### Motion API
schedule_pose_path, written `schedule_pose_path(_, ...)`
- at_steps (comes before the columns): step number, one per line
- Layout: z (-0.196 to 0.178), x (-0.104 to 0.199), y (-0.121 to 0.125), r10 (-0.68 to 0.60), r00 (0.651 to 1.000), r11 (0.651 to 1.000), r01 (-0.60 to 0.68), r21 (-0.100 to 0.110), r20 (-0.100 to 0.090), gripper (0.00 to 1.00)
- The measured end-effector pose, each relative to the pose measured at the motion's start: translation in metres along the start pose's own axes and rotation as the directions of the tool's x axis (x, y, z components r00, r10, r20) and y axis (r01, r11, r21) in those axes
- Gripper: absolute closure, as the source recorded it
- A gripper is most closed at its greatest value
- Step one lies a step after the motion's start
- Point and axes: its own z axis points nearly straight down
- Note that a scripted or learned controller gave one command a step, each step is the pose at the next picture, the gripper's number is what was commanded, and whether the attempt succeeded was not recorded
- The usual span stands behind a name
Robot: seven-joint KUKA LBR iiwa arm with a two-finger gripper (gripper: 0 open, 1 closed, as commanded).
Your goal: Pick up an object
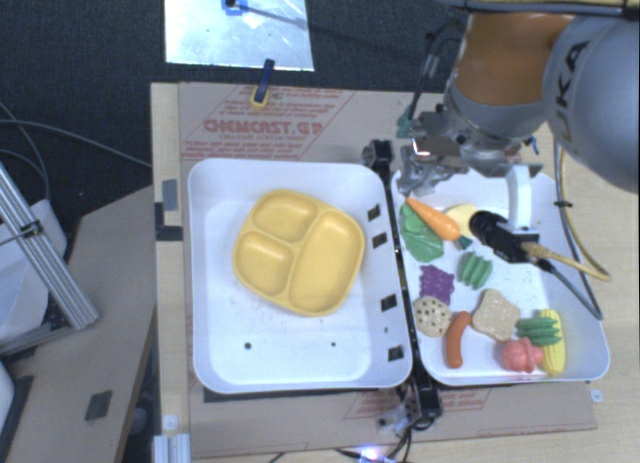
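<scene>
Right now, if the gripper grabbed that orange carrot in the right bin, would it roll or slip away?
The carrot looks like smooth moulded plastic, so it is probably stiff, light and a bit slippery. Its round, tapered body could roll or pivot when nudged. It rests against the green leafy piece, which may steady it somewhat.

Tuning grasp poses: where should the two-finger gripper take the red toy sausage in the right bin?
Grip the red toy sausage across its narrow middle, coming straight down. It lies flat, long axis roughly up-down in view; the round speckled cookie crowds its upper left.
</scene>
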Motion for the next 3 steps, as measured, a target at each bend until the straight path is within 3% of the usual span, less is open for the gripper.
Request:
schedule_pose_path(1,-0.001,0.0,-0.003,-0.002,1.0,1.0,0.002,0.003,0.0,0.0)
schedule_pose_path(2,-0.025,0.042,-0.03,-0.008,1.0,1.0,0.008,0.002,-0.004,0.0)
schedule_pose_path(3,0.003,0.092,-0.024,-0.007,1.0,1.0,0.007,0.005,-0.002,0.0)
